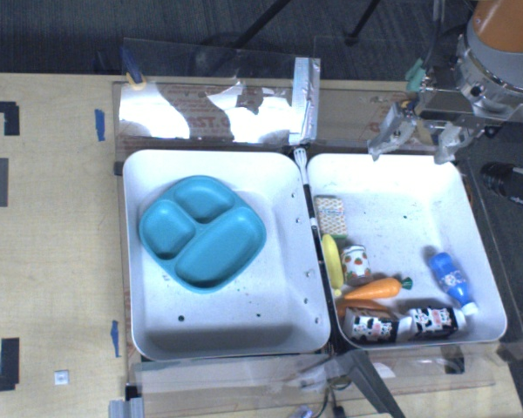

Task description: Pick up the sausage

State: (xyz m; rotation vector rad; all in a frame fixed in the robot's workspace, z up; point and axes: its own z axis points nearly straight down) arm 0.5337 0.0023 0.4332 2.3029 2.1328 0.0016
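Sausage (359,304): a reddish-brown piece in the right bin (418,177), front-left area, largely covered. It lies just under the carrot (375,288), touching it, and right behind the cow-print bottles. Too little of it shows to tell its full shape.

Gripper (416,143) is over the back rim of the right bin, well apart from the sausage. Fingers (388,138) are spread wide with nothing between them. The grey wrist and orange band come in from the upper right corner.

Other right-bin contents:
- Banana (332,260), lying along the left wall, just left of a small printed cup (356,262).
- Checkered waffle-like piece (329,209), behind the banana and near the left wall.
- Carrot, orange with a green tip pointing right, lying crosswise in front of the cup.
- Two black-and-white cow-print bottles lying on their sides along the front wall: left one (370,326), right one (431,322), end to end.
- Blue bottle (451,278) with a white cap, lying tilted near the right wall, apart from the cluster.

Left bin (148,320) holds a blue divided plate (202,231), roughly centred and sitting flat.

Both bins sit side by side on the wood-coloured bench (44,259), their inner walls touching.
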